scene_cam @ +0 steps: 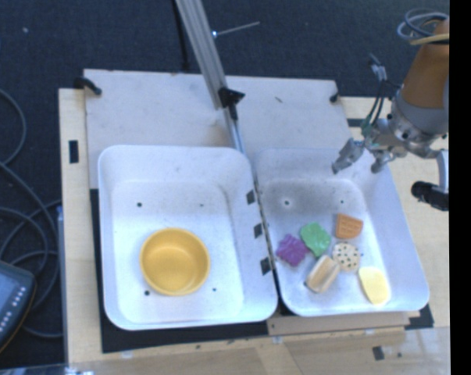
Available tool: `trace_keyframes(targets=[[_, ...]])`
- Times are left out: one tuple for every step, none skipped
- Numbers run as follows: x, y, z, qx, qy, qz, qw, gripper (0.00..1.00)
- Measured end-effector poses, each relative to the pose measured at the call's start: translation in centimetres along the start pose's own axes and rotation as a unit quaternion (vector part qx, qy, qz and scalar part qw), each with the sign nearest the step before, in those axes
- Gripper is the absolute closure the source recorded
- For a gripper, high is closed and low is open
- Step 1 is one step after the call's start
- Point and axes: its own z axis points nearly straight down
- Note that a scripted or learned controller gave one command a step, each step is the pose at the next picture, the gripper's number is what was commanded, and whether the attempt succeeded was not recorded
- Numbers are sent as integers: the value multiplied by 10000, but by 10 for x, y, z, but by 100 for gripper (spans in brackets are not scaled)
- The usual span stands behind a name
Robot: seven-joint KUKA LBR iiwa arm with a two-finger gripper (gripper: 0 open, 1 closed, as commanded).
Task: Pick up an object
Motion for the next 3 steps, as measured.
trace_keyframes(targets=[[0,0,0,3,-6,-3,10000,0],[0,0,62,29,2,3,10000,0],[0,-1,114,22,0,3,10000,0]])
